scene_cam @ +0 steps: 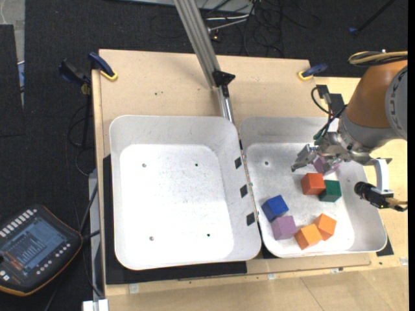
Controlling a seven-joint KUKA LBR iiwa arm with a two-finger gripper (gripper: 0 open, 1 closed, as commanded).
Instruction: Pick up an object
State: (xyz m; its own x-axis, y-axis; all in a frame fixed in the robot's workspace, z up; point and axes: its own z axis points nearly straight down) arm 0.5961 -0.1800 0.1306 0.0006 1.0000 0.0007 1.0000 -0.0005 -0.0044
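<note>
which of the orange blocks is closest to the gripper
The red-orange block beside the green block, just below the gripper; the other two sit at the bin's front.

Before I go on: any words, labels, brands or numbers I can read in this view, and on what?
None can be read.
Handheld pendant, lower left: its lit screen shows lines too small and blurred to read.
Blocks in the right bin and the tool: no markings visible.

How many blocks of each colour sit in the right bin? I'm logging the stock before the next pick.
Orange: 3, orange-red block, orange block, orange block
Purple: 2, purple block, and a purple block partly hidden under the gripper
Blue: 1, blue block
Green: 1, green block
Total: 7
</note>
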